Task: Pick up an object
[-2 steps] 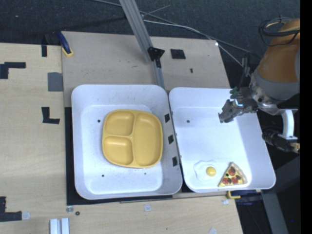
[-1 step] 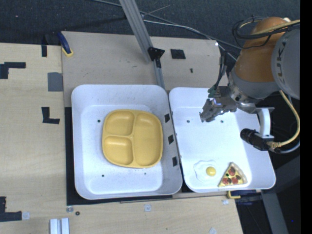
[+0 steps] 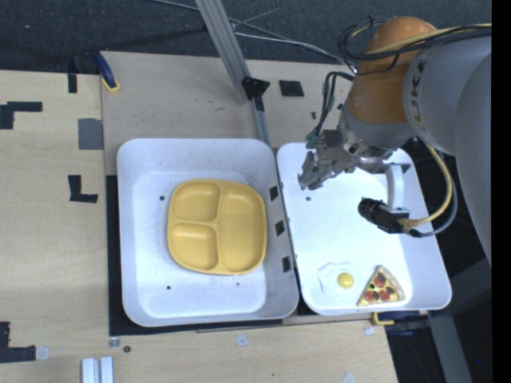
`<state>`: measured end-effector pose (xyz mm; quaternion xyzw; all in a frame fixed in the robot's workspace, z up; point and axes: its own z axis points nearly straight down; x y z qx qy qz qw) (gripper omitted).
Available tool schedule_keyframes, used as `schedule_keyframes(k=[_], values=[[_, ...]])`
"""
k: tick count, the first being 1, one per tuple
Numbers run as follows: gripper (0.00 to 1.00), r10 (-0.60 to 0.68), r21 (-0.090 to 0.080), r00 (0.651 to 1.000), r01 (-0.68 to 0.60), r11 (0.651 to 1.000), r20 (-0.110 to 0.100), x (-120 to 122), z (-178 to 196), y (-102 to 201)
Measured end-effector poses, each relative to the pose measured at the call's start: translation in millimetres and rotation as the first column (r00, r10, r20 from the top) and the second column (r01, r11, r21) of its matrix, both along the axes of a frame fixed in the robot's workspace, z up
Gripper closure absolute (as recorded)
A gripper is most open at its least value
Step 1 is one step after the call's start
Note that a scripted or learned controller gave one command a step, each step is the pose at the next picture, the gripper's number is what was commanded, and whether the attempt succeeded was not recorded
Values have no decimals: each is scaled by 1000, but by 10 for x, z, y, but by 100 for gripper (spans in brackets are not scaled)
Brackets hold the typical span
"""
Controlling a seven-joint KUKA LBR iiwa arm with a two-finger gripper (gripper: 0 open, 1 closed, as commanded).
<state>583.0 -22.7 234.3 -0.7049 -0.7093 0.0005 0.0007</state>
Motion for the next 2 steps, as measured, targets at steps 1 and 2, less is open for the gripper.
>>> schedule_keyframes(k=[1,2], values=[[100,0,0,1000,0,1000,0,72,-49,528],[100,0,1,1000,0,1000,2,334,0,985]])
